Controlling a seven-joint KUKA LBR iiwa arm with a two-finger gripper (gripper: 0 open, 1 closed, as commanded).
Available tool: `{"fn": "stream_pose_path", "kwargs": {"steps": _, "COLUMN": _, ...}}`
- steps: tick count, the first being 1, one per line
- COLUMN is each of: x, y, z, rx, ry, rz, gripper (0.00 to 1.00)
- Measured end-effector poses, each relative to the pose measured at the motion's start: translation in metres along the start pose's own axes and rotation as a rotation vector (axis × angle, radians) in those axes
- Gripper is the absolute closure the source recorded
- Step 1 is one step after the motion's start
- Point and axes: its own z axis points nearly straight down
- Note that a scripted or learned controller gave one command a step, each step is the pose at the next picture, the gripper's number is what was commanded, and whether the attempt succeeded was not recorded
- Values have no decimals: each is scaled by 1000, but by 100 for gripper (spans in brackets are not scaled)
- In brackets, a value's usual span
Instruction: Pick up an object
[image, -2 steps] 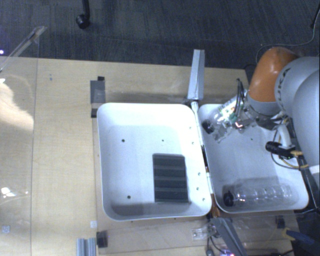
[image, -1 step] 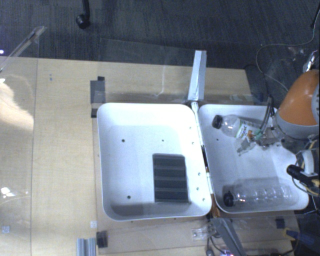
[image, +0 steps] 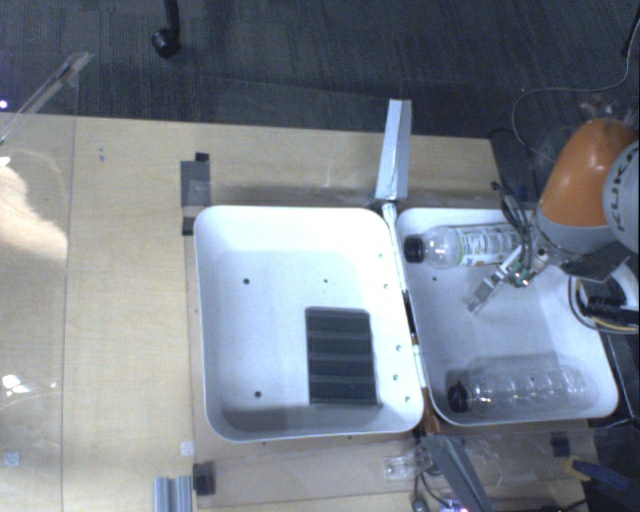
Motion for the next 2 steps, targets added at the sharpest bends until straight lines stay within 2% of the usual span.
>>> {"fn": "stream_pose_path", "kwargs": {"steps": 1, "x": 2, "y": -15, "z": -57, "rx": -54, "ry": -42, "rz": 88, "gripper": 0}}
{"fn": "stream_pose_path", "kwargs": {"steps": 2, "x": -17, "y": 29, "z": -5, "rx": -49, "ry": -44, "rz": 70, "gripper": 0}}
